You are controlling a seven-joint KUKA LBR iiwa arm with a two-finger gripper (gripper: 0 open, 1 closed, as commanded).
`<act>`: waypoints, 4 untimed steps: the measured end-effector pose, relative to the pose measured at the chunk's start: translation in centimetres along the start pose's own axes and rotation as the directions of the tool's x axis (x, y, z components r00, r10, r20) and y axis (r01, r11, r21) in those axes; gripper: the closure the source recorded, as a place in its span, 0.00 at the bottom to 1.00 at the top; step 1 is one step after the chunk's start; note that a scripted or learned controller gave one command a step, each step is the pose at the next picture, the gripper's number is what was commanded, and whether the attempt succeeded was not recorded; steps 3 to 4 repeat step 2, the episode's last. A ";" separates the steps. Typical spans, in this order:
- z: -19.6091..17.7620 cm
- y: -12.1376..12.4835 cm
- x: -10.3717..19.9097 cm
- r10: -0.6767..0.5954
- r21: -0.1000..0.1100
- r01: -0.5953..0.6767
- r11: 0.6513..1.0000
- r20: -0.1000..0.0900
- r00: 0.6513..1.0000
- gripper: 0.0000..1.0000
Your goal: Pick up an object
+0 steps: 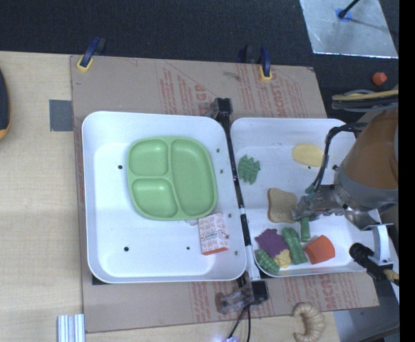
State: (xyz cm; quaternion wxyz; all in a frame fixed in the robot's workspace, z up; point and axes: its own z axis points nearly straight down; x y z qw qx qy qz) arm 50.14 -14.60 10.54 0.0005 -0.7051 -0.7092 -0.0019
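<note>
Nothing is lifted yet: the gripper (305, 216) hangs low over the toy food pile (293, 244), grasp state impossible to tell.

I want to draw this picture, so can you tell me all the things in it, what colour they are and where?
bins: 2, white, side by side on the bench
divided plate: 1, light green, left bin
small packet: 1, white and red, left bin, below the plate
leafy toy: 1, dark green, right bin
yellow piece: 1, right bin, top
tan piece: 1, right bin, middle
purple toy: 1, right bin, bottom
orange-red toy: 1, right bin, bottom
clamps: 2, blue and yellow, top edge
arm: 1, grey and orange, right side
pincer: 1, dark, over the right bin
</note>
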 end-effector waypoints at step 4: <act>-8.9 0.5 5.3 -0.004 0.002 0.004 1.000 0.002 1.000 1.00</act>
